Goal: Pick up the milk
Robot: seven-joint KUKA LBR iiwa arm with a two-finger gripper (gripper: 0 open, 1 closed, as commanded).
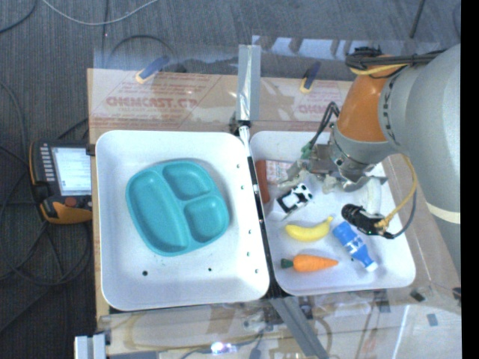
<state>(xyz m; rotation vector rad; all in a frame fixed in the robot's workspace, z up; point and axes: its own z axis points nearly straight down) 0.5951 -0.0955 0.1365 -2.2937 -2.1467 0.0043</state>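
One milk carton [295, 197] is seen at seven o'clock of the end effector [310, 172], whose grip state cannot be told.

Counted: two white bins [112, 223], one teal plate [178, 206], one milk carton [295, 197], one banana [308, 231], one carrot [313, 262], one blue bottle [353, 245].

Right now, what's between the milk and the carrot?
The banana lies between them in the camera view: the milk sits above it and the carrot below, all in the right bin.
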